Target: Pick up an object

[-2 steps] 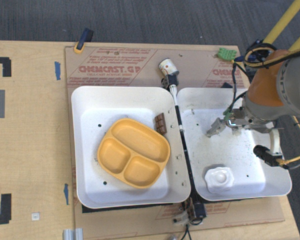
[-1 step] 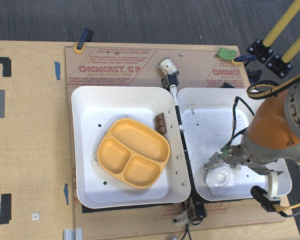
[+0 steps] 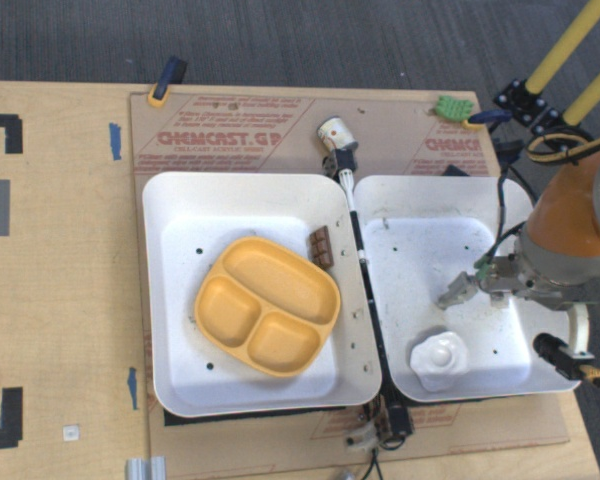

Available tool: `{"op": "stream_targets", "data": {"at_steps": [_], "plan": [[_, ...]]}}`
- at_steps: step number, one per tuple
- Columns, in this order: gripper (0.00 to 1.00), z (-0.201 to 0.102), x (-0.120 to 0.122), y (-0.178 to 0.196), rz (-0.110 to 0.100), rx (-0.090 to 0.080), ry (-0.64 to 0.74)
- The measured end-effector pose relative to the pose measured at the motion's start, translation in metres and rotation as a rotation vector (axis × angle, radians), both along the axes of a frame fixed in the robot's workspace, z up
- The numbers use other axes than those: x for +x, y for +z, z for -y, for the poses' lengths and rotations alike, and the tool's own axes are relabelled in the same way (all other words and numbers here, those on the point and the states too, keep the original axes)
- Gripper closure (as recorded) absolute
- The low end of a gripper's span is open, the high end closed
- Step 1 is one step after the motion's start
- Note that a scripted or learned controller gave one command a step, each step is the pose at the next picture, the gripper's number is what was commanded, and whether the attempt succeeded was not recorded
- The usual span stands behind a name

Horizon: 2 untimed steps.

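A yellow divided plate (image 3: 268, 306) lies in the left bin (image 3: 170, 208). Beside the plate's upper right edge, a small brown block (image 3: 321, 247) rests against the wall between the bins. In the right bin (image 3: 420, 228), a white round object (image 3: 438, 356) sits near the front wall. My gripper (image 3: 464, 288) hangs low over the middle of the right bin, above and slightly to the right of the white object and apart from it. Nothing can be seen held in it. The grey arm with its orange band (image 3: 570, 218) comes in from the right.
The bins stand on a cardboard sheet (image 3: 230, 133) on the wooden bench. A small white and black device (image 3: 335, 138) sits behind the join between the bins. Cables and yellow rods (image 3: 570, 38) are at the upper right.
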<state>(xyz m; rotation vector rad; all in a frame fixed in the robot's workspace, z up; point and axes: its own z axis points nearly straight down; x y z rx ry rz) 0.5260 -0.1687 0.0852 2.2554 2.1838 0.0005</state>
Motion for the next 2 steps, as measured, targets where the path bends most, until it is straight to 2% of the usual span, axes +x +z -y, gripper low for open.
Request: {"op": "stream_targets", "data": {"at_steps": [1, 2], "plan": [[0.00, -0.070, -0.007, 0.000, -0.002, 0.003, -0.034], [0.00, 0.002, 0.029, 0.005, -0.001, 0.001, -0.355]]}}
